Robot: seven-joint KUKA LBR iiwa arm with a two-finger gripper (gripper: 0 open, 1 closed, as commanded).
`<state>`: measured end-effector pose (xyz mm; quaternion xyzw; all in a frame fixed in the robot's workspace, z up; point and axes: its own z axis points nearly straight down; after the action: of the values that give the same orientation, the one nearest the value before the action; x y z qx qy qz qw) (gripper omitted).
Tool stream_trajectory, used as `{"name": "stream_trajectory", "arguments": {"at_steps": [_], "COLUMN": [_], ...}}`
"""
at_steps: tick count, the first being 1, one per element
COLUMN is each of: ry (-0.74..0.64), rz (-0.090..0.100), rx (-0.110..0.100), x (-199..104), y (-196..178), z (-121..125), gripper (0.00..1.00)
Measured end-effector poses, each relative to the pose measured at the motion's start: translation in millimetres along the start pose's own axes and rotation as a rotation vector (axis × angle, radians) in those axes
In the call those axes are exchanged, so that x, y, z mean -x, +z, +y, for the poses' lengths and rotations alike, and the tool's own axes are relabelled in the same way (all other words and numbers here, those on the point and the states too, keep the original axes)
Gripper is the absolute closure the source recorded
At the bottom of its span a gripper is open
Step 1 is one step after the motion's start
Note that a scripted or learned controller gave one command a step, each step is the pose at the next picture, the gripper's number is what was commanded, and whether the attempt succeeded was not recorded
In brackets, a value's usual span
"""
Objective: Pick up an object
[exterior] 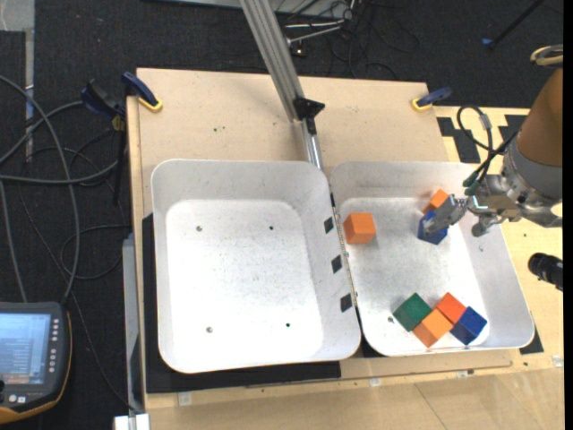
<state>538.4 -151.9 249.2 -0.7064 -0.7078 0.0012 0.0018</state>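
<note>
The right bin (501, 267) holds several small blocks. An orange cube (359, 227) lies alone near the bin's left wall. A small orange block (439, 202) and a blue block (432, 229) sit together in the upper middle, right at the left tip of my gripper (467, 210). The gripper reaches in from the right on the grey arm with its orange band (542, 128). Whether it touches either block is unclear. At the bin's front lie a green block (413, 312), two orange blocks (450, 308) and a blue block (468, 325), packed close.
The left bin (179, 240) stands beside the right one, with a shared ridge between them. A slanted metal pole (273, 43) comes down to the bins' back edge. Clamps sit at the board's back corners. Cables and a pendant lie off to the left.
</note>
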Motion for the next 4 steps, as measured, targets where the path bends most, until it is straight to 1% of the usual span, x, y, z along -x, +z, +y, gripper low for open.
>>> {"name": "stream_trajectory", "arguments": {"at_steps": [1,2,3,4], "ry": [0.001,0.003,0.003,0.003], "rz": [-0.001,0.000,0.000,-0.001], "rx": [0.004,-0.003,-0.001,0.003], "x": [0.1,-1.8,-12.3,-12.6], "y": [-2.0,62.1,113.7,155.7], "z": [0.7,-1.5,-0.7,-0.6], "gripper": [0.00,0.00,0.00,0.00]}}
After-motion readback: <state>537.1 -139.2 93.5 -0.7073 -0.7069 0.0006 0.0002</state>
